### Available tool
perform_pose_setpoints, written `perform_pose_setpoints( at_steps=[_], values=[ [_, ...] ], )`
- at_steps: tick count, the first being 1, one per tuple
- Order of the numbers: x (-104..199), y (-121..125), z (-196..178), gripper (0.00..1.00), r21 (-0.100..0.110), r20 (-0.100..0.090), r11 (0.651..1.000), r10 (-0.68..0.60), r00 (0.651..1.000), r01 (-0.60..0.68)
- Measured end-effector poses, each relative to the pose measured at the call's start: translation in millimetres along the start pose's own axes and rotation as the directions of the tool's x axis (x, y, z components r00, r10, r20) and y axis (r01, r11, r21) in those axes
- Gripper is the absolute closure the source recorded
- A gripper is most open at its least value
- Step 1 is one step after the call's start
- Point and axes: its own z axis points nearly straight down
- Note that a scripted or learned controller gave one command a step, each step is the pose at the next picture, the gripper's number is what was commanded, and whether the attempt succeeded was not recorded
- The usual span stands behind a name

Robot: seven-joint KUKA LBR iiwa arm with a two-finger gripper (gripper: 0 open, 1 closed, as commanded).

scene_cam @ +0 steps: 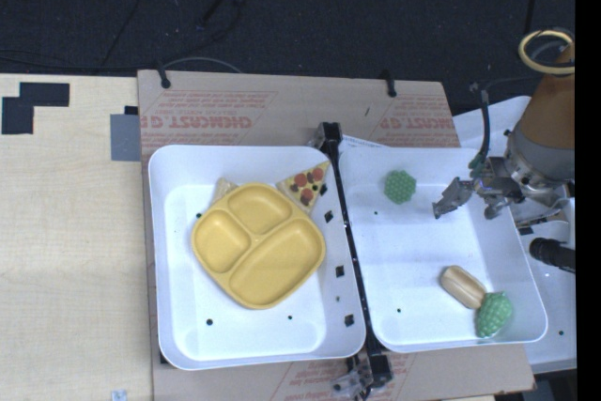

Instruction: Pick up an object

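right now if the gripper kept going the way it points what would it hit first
The gripper points toward the view's left. The green spiky ball lies nearest that line, slightly above it, so it seems the likeliest first contact; height above the right bin is unclear.

Two shallow white bins sit side by side on the bench: a left bin (178,296) and a right bin (413,315). The left bin holds one yellow divided plate (258,246) with three compartments, and one toy pizza slice (308,184) at the plate's upper right edge. The right bin holds three loose things: two green bumpy balls, one (400,186) near the top and one (494,314) near the lower right corner, and one tan bread roll (462,285) touching the lower ball. One gripper (474,200) on one arm (549,122) reaches over the right bin.
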Motion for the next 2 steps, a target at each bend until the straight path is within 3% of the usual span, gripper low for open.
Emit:
perform_pose_setpoints(
  at_steps=[1, 2],
  values=[
    [0.1, 2.9, -7.2, 0.0, -0.013, 0.002, 1.0, -0.002, 1.0, 0.002],
    [-5.1, 1.1, 55.4, 0.0, -0.008, 0.001, 1.0, -0.002, 1.0, 0.002]
  ],
)
